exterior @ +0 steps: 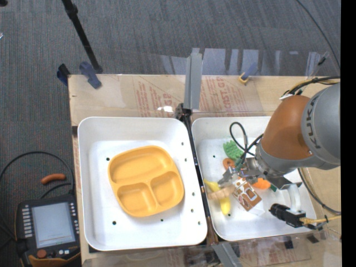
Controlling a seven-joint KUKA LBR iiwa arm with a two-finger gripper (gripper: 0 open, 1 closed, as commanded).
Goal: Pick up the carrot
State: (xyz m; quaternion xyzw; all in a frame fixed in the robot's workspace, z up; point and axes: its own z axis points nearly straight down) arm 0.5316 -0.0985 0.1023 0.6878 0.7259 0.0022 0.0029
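**Mia:** Where is the robot's gripper [240, 178]?

**Dad:** Low in the right bin [214, 128], under the big grey and orange arm [300, 135]. I cannot tell if it is open or closed.

**Mia:** Where is the carrot [262, 183]?

**Dad:** The orange bit just beside the gripper, poking out from under the arm. I cannot tell if the gripper has it.

**Mia:** What else is near?

**Dad:** A brown and white box [247, 195], a yellow banana [224, 204], an orange ring [228, 163] and a green leafy toy [233, 149]. The left bin [94, 132] holds a yellow tray with three parts [146, 179].
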